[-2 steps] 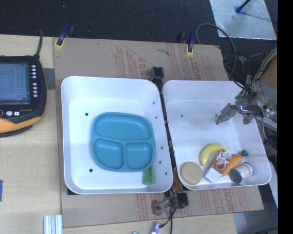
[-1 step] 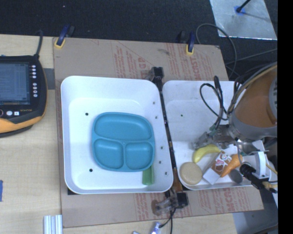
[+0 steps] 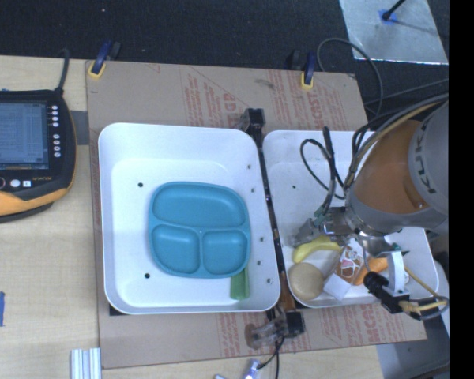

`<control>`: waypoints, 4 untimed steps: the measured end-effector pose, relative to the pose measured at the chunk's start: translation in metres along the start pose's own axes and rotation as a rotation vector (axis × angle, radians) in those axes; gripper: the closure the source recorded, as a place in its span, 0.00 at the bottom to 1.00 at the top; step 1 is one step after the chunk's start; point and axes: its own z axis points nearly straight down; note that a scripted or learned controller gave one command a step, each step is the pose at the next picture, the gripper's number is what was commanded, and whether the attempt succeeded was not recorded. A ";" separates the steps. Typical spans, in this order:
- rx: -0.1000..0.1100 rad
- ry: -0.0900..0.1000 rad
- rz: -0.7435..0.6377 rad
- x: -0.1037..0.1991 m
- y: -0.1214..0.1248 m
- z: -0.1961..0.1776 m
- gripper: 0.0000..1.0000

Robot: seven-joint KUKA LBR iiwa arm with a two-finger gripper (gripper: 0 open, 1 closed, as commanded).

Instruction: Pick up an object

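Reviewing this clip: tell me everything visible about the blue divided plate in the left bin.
The blue divided plate is a light blue, matte, plastic-looking tray with rounded corners and three compartments: one wide one across the top, two smaller ones below. It lies flat, right side up, near the middle of the left bin. A small green object sits at its lower right corner, possibly touching.

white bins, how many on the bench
2: the left bin holds a blue divided plate; the right bin sits under the arm.
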 end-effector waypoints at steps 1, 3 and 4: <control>0.000 -0.002 -0.003 -0.002 0.001 -0.011 1.00; 0.000 0.000 0.003 -0.018 0.082 -0.132 0.00; 0.001 0.000 0.004 -0.047 0.016 -0.072 0.00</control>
